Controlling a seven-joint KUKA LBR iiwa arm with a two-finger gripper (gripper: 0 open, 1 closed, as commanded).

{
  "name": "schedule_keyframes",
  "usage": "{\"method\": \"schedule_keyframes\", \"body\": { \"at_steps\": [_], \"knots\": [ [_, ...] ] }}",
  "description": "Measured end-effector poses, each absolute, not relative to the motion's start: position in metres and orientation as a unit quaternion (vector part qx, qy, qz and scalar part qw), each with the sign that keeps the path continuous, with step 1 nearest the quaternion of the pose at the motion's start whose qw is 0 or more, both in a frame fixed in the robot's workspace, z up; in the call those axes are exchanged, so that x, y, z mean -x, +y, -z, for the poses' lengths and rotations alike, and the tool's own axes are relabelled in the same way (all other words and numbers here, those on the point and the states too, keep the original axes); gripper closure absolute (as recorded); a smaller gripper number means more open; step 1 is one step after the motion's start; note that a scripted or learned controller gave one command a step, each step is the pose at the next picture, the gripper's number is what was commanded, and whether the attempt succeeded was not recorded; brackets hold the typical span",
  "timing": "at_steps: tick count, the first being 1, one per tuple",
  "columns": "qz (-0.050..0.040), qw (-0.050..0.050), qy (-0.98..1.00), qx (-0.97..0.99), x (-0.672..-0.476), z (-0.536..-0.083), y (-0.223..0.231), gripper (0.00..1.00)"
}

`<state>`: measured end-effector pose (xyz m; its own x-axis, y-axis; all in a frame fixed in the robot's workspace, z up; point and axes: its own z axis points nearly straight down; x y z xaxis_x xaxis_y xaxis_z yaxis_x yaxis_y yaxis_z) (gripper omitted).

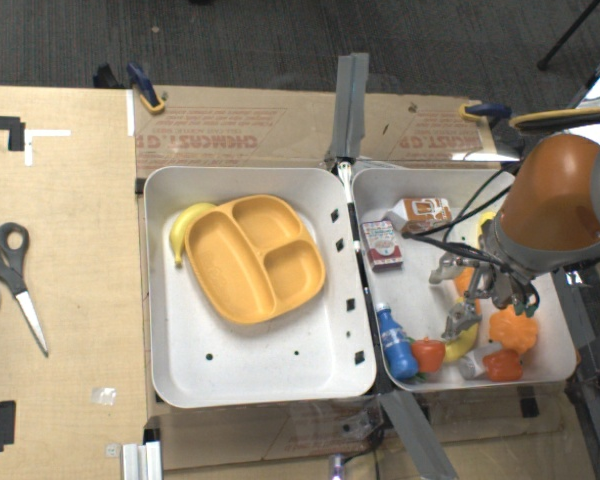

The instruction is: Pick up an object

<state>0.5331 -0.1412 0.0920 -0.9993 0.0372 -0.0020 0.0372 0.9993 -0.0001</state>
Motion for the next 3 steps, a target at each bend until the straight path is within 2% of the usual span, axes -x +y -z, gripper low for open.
{"method": "schedule_keyframes", "body": {
  "at_steps": [1,2,3],
  "knots": [
    [0.0006,0.003,1.000,-0.011,-0.602,-0.094,-0.138,0.00],
    [0.0006,0.002,1.000,0.002,-0.572,-0.094,-0.168,0.00],
    [0.0017,0.005,1.000,0.004,-0.574,-0.104,-0.168,1.00]
  ]
}}
